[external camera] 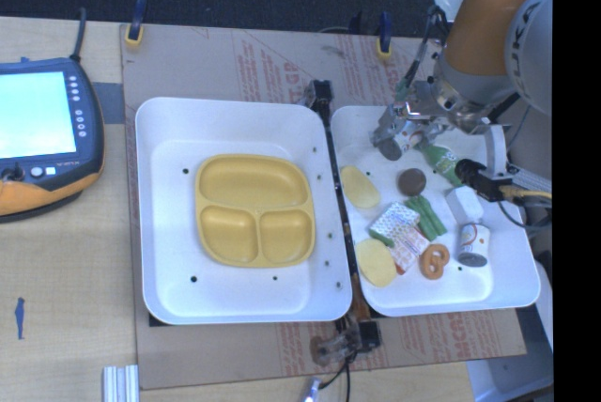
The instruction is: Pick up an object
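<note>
A: Nothing lifted yet. Green bottle [439,162] lying flat, upper right of the right bin [507,292], long axis slanting from upper left to lower right.

B: Gripper [390,142] low just left of it; finger state impossible to tell. Grasp and lift remaining.

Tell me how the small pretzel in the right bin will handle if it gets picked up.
The pretzel looks thin and looped, so it is probably light and stiff, and may snap under a hard pinch. It lies flat on the right bin, touching a patterned packet, so a push would likely slide it and nudge that packet.
</note>
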`<state>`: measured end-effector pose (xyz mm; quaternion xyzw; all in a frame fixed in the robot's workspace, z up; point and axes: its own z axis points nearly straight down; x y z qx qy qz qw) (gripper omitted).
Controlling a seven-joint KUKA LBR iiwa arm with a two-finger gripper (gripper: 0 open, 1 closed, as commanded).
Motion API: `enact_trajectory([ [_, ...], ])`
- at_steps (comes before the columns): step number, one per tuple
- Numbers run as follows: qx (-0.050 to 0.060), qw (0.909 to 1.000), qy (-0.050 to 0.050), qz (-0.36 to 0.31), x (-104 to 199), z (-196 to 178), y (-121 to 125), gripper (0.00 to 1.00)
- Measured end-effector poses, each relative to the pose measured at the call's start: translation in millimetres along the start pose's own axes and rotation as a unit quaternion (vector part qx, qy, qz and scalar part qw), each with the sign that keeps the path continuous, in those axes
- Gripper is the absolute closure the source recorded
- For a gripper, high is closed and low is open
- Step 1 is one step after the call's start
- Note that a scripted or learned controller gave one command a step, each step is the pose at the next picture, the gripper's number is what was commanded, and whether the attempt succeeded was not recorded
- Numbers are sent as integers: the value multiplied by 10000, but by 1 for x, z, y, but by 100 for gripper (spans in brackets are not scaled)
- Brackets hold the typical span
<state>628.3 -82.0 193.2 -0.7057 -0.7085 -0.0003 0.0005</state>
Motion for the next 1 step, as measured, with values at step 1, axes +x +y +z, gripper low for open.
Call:
enact_trajectory([
  [1, 22, 10000, -12, -10, 49, 2, -27, 100],
])
